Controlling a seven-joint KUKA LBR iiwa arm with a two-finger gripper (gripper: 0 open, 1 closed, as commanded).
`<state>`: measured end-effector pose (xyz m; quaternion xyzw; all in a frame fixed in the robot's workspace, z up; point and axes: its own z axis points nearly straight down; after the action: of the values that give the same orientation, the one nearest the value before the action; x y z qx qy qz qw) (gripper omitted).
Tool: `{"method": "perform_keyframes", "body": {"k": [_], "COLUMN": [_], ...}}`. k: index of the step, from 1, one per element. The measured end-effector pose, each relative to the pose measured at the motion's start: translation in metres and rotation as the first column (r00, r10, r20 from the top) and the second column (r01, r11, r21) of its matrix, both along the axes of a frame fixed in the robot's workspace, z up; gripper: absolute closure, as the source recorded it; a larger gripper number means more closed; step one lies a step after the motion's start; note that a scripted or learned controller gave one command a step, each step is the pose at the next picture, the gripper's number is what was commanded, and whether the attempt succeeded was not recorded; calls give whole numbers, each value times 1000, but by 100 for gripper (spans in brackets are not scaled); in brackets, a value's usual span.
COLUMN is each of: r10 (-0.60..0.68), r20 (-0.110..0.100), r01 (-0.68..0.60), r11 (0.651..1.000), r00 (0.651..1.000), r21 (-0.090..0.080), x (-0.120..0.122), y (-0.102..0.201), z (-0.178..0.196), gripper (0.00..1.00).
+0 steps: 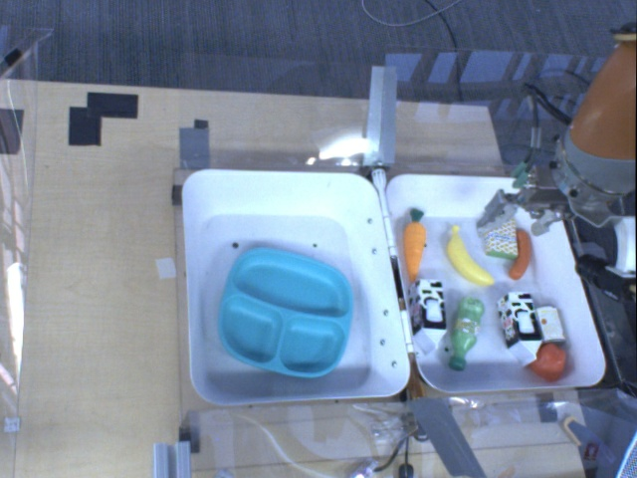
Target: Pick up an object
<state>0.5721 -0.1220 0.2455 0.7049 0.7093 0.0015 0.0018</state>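
- Fingers (503, 210): state cannot be told; they hang at upper right of the frame, over the right bin (587, 366).
- Nearest thing: small wedge (501, 238), directly beneath.

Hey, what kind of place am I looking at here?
Probably a robotics lab bench: a robot arm reaches over two white bins, one holding toy food like a banana, on a wooden bench.

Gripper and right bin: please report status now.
Gripper low over right bin, nothing seen held. Patterned wedge beneath it. Banana and sausage crowd close.
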Motion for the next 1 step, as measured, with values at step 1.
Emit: {"method": "perform_keyframes", "body": {"k": [1], "r10": [-16], "r20": [3], "r01": [16], "r11": [1000], "r00": [1000], "r21": [0], "x": [34], "y": [8], "z": [-152], "gripper": [0]}}
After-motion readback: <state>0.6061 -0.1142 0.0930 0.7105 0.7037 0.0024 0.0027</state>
